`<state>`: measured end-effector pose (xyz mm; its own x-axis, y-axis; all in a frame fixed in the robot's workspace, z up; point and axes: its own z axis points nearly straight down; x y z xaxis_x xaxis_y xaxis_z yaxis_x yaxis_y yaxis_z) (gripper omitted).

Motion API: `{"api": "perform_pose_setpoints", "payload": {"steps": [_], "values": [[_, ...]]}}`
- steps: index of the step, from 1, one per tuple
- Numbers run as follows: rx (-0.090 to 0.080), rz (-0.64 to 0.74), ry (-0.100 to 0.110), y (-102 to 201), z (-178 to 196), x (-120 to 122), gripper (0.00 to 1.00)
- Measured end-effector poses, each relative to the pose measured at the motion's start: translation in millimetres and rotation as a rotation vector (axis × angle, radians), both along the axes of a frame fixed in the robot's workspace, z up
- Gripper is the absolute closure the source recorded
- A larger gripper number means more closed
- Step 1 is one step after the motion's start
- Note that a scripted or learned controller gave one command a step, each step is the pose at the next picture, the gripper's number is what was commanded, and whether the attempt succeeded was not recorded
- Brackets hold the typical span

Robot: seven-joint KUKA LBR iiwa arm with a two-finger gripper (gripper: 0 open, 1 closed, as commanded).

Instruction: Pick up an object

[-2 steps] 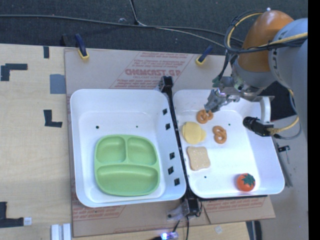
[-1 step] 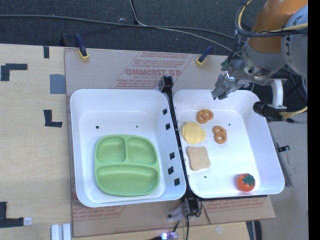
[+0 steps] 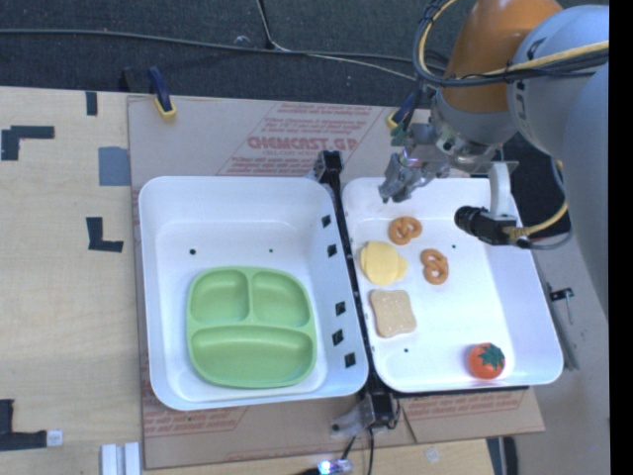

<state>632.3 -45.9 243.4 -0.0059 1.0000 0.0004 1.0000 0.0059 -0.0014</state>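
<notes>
Arm (image 3: 539, 77): we see it reach in from the right, grey with an orange band, above the right bin's far edge.
Left bin (image 3: 158, 216): we find a green divided plate (image 3: 251, 326) lying in it.
Right bin (image 3: 519, 305): we count five toy foods in it.
Gripper (image 3: 399, 188): we see it hang over the right bin's far left corner, just beyond the nearer pretzel; we cannot tell how far its fingers are parted, and we see nothing between them.
Toast slice (image 3: 393, 313): flat, just below the yellow round piece (image 3: 382, 262).
Tomato (image 3: 486, 360): near the bin's front right corner.
Pretzels: one (image 3: 404, 230) near the gripper, one (image 3: 434, 265) to its right.
</notes>
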Motion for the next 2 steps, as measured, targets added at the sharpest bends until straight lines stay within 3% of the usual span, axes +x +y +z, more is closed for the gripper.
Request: {"api": "perform_pose_setpoints", "payload": {"steps": [2], "values": [[0.0, 0.0, 0.0, 104, -2, 14, 1.0]]}}
